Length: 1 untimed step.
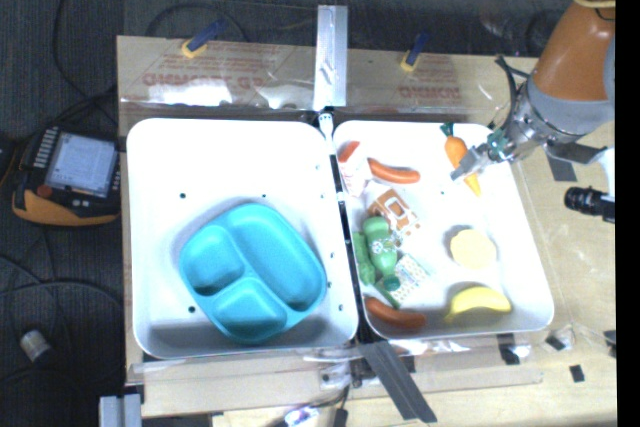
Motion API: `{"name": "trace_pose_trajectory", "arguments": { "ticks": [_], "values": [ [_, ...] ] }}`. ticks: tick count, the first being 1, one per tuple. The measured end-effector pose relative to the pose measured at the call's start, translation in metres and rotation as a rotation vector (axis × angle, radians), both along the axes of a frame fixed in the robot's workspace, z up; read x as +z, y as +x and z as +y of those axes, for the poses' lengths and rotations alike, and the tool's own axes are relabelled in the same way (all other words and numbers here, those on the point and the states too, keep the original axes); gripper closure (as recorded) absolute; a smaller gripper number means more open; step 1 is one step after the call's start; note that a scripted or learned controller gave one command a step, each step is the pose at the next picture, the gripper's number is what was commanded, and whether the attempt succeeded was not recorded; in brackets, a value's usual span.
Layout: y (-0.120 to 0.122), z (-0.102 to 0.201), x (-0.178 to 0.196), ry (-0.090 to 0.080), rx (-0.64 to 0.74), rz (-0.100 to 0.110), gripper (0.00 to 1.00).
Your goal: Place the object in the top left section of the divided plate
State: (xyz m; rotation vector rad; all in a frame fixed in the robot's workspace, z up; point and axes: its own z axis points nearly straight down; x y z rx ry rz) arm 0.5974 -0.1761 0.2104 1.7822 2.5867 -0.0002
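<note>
A blue divided plate (196,240) lies tilted in the left bin (160,165), with one large section and two smaller ones, all bare. My gripper (478,159) hangs over the upper right corner of the right bin (530,245), just right of an orange toy carrot (455,150) with a green top. I see nothing clearly held in the gripper. The grey wrist with its orange band (580,40) reaches in from the right.
The right bin holds several toy foods: a sausage (393,172), a small orange-and-white box (392,209), a green vegetable (376,250), a yellow disc (472,248), a banana (477,300) and a second sausage (393,316). A metal divider (331,55) stands behind the bins.
</note>
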Motion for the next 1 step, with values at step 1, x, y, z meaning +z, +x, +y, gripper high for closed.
{"name": "trace_pose_trajectory", "arguments": {
  "ticks": [1],
  "values": [
    [-0.0255,0.0096,-0.1123,0.002,0.035,0.0,1.0]
  ]
}}
